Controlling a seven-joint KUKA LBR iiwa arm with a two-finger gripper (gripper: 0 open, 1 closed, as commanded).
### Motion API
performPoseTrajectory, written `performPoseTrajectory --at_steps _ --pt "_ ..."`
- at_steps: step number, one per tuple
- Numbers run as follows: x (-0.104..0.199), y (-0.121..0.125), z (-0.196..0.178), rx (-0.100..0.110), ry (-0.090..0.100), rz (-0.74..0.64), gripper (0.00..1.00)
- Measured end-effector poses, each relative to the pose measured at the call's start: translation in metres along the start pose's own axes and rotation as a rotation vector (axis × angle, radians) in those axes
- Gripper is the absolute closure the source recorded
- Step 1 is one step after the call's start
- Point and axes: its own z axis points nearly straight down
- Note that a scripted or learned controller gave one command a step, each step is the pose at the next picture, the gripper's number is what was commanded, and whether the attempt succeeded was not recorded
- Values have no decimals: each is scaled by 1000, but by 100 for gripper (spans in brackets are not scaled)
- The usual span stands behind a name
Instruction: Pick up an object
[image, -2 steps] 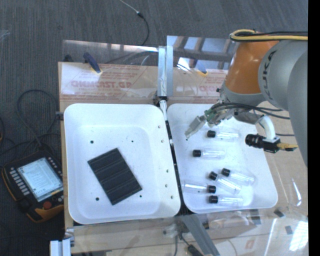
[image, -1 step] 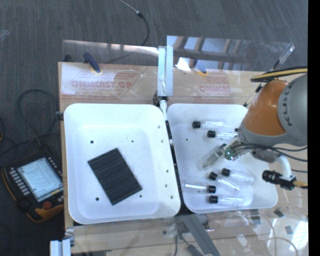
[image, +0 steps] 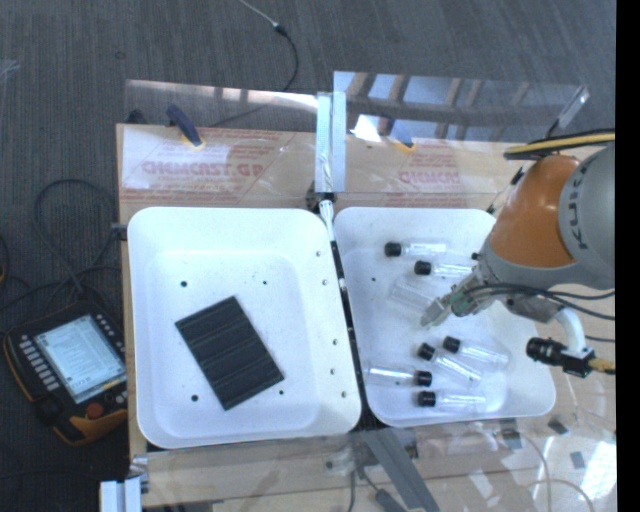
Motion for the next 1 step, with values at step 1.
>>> performPoseTrajectory --at_steps 1 --pt "0 0 0 0 0 0 0"
